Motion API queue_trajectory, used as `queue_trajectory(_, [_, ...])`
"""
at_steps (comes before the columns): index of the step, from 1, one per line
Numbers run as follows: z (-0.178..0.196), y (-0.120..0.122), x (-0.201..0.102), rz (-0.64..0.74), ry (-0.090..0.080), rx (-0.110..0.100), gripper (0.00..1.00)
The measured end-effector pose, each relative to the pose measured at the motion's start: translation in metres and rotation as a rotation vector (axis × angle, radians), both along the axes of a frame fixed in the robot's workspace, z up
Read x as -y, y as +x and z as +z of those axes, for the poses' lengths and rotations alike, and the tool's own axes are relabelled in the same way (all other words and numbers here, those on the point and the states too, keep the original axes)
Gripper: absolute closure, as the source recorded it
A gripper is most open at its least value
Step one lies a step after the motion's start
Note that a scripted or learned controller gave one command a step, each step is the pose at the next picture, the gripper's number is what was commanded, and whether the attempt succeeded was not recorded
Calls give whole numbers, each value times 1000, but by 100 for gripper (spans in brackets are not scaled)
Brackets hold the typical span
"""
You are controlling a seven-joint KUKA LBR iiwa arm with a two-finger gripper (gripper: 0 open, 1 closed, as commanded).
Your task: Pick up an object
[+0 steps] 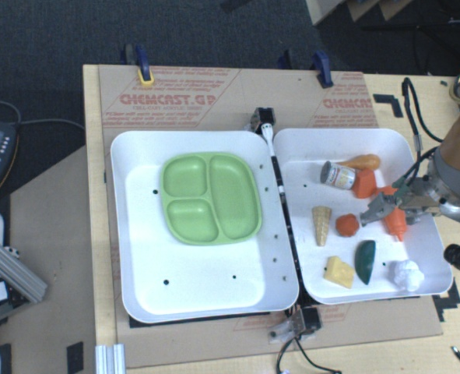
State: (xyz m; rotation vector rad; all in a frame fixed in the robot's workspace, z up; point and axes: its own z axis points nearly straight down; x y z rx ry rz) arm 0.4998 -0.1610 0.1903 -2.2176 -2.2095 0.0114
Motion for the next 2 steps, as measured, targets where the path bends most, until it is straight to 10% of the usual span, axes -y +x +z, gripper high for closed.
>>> queue_trajectory(2, [-53, -2, -8, 4, 0, 6, 0])
